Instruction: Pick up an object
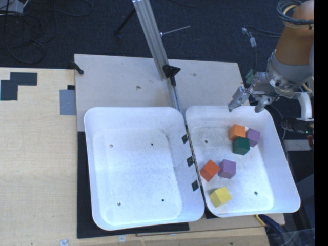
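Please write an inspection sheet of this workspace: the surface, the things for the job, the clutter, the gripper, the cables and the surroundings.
Surface: pale bench bearing two shallow white bins, left bin and right bin, side by side.
Job's things: six blocks in the right bin. Orange block, purple block and green block cluster at the back; red block and second purple block sit mid-bin; yellow block lies at the front.
Clutter: nothing seen in the bins besides the blocks.
Gripper: gripper above the right bin's back rim, open, holding nothing.
Cables: dark cables on the floor behind the bench.
Surroundings: slanted metal rail; dark floor.
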{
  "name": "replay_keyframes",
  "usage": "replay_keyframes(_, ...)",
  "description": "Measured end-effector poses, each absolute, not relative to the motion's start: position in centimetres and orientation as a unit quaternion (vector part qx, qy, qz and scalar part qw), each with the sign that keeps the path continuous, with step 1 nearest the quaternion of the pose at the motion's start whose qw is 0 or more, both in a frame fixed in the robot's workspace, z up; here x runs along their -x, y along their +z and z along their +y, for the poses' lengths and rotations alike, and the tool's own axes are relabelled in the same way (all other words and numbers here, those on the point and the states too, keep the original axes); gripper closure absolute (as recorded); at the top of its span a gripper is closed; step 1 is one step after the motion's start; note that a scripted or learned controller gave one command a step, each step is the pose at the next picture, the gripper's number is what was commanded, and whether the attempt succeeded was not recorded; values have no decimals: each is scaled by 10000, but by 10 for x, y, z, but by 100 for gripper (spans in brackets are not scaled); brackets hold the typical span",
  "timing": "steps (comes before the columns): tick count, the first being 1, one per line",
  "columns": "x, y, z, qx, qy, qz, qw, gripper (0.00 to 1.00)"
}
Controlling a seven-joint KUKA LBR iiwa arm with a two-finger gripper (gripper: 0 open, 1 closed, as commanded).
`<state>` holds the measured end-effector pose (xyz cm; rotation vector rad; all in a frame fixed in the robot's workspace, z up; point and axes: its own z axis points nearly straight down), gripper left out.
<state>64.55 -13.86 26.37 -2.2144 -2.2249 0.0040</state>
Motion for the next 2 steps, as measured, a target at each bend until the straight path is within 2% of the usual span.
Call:
replay_keyframes(1, -621, 121, -177, 7064, -30, -7078, -62, 0)
replay_keyframes(2, -621, 131, -178, 7078, -39, -7064, -75, 100)
